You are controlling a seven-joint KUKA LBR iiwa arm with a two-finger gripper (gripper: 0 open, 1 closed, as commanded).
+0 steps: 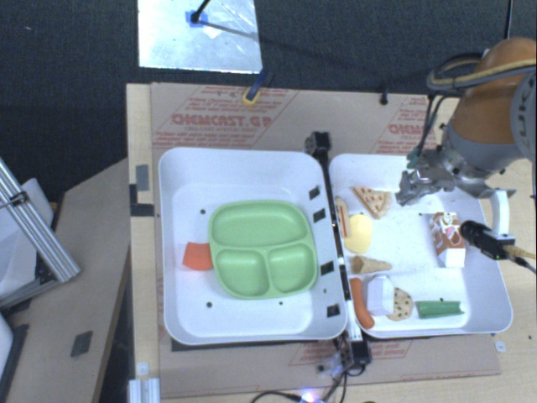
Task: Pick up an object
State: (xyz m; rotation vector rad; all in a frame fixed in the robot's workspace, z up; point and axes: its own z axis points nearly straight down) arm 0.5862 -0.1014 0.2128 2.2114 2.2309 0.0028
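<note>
Hovering w/ my gripper point(413, 188) over the far part of the right bin point(415, 254), approx. midway btwn its left & right walls. Can't tell if the gripper is released, clenched or grasping anything: it's a small grey shape from this angle.

Pickable stuff is all low in the bins. Closest to me is the triangular pizza slice point(372, 200), just left of the gripper, near the bin's far edge. A hot dog point(341, 215) lies along the left wall, lengthwise. A yellow piece point(359, 233) sits just beside it, toward the bin's middle. Nearer the front there's a pale cone-shaped piece point(369, 265), also close to the left wall.

Front-left corner is crowded: an orange-red sausage point(361, 302) runs along the wall, a white block point(377, 295) is right next to it, and a speckled cookie point(401, 303) is touching or nearly touching the block; can't tell which. A green stick point(439, 308) lies flat near the front edge, more toward the right corner. A brown-and-white carton point(447, 240) stands by the right wall, about mid-length.

The left bin point(185, 200) holds a green divided plate point(256, 250) w/ 3 compartments, roughly centred. An orange chunk point(197, 256) sits btwn the plate's left rim & the bin's left wall. Both bins rest side by side on a printed cardboard sheet point(218, 120).
</note>
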